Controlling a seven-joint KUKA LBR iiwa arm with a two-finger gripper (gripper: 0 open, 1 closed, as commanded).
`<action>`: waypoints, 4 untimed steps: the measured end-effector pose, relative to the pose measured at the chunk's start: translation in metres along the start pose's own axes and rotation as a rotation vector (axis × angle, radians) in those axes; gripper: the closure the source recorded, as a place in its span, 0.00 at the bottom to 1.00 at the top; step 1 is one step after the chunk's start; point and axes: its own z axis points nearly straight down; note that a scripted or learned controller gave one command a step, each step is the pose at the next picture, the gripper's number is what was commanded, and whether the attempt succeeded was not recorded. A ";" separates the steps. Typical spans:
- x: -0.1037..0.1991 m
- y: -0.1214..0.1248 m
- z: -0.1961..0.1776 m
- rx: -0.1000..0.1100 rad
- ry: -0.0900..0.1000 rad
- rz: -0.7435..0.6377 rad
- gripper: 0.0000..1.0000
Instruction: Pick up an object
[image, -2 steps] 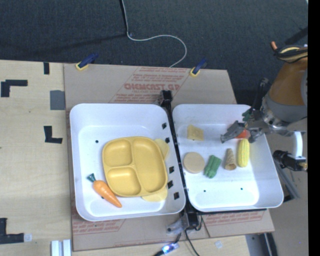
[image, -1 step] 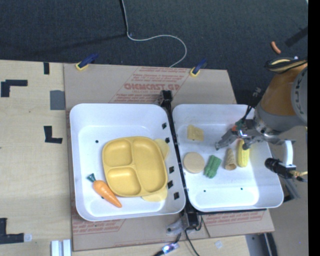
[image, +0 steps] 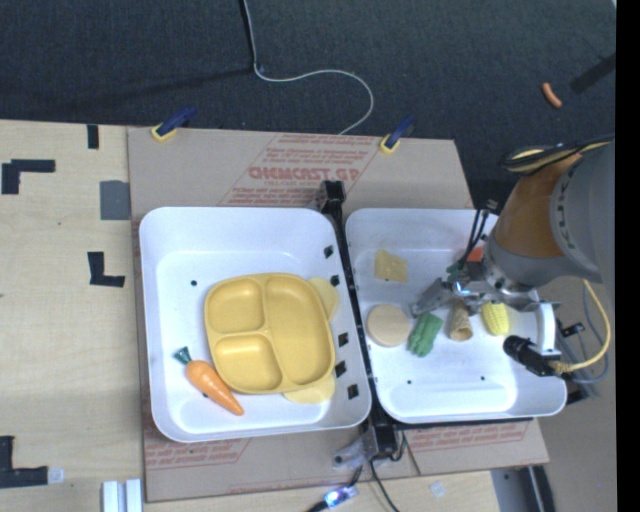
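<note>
I saw the pincer (image: 447, 295) low over the green vegetable (image: 424, 334), probably to grasp it, but I could not tell its opening.

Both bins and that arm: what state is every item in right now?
yellow divided plate: flat in the left bin, compartments bare.
carrot: lying beside the plate's lower left edge.
round beige disc: flat in the right bin.
green vegetable: lying tilted, touching the disc.
cheese wedge: lying apart, near the bin's top.
corn cob: lying by the arm.
brown piece: beneath the gripper.
gripper: low over the right bin, grip unclear.
</note>
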 end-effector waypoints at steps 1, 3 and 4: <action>0.000 0.000 -0.001 -0.005 -0.002 0.001 0.00; -0.004 -0.007 -0.060 -0.007 -0.001 0.004 1.00; -0.009 -0.009 -0.122 -0.010 -0.002 0.002 1.00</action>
